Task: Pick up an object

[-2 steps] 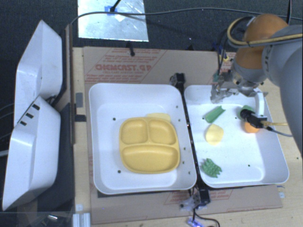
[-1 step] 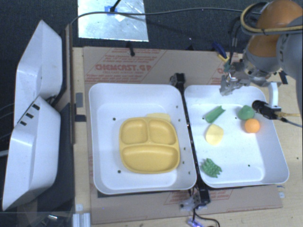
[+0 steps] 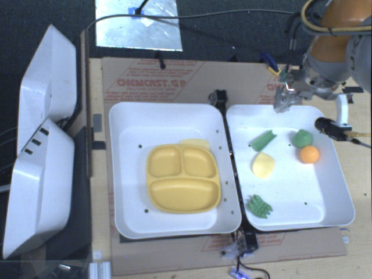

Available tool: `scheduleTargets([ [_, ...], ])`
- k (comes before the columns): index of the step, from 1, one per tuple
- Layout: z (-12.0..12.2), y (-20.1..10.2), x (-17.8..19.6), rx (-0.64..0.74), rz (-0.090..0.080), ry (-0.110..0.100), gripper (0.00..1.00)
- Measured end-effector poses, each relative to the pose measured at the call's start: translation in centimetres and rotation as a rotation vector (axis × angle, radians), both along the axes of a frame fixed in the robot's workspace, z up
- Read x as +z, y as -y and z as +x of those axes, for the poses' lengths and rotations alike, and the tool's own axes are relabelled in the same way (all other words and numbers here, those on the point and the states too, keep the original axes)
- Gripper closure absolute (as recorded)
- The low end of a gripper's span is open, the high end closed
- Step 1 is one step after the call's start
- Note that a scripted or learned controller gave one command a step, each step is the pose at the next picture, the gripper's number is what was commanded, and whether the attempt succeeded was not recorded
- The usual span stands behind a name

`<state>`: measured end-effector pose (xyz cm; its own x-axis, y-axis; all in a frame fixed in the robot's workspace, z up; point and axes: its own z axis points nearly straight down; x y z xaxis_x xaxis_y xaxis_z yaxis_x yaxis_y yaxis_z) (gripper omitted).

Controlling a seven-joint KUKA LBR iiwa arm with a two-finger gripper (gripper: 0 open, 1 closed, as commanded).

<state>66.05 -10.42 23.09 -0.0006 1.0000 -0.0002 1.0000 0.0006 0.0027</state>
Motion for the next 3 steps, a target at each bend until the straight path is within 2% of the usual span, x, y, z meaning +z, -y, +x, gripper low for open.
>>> scheduleTargets([
  [2,-2.3,-10.5,1.5,0.005,0.002,-0.001,1.0],
  [3,-3.0,-14.8,0.2,0.004,0.001,-0.003,1.0],
])
